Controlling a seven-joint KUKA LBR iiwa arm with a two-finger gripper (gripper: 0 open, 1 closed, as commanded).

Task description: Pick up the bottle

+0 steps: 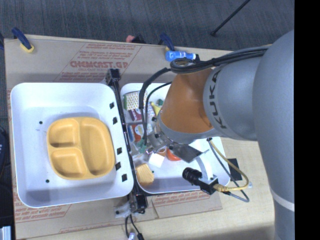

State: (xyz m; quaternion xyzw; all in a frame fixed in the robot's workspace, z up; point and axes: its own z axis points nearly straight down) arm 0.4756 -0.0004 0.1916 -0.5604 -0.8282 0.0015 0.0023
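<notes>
**Arm low over the right bin, pincer buried among the clutter**

Nearest the camera, the front edge of the tabletop (240, 204) shows pale, with brown cardboard printed in red lettering under the bins, and a black clip with cabling at the seam where the two bins meet. Just above that, the left bin (25, 184) carries a yellow divided tray (80, 147), three compartments, lying flat near the middle. Beside it, touching along the black-clipped divider, the right bin (175, 186) has a tan block (144, 174) at its near-left corner and a small white piece (156, 160) just behind that.

Now the arm (240, 99): big grey body sweeping in from the right, orange band pointing down into the right bin, black cables looped round it. The pincer (150, 146) sits right down in the crowd of items by the divider — the wrist hides its tips, so I cannot tell how wide it stands or whether anything is caught in it. A patch of orange-red (172, 155) peeks out beside it.

The bottle? Among the packed, coloured packages (134, 115) along the right bin's left wall, I cannot pick it out for certain.

Farther back, blue clamps grip the cardboard's far edge, and beyond lies dark grey carpeted floor (100, 9) with a thin black stand leg crossing at top right.
</notes>
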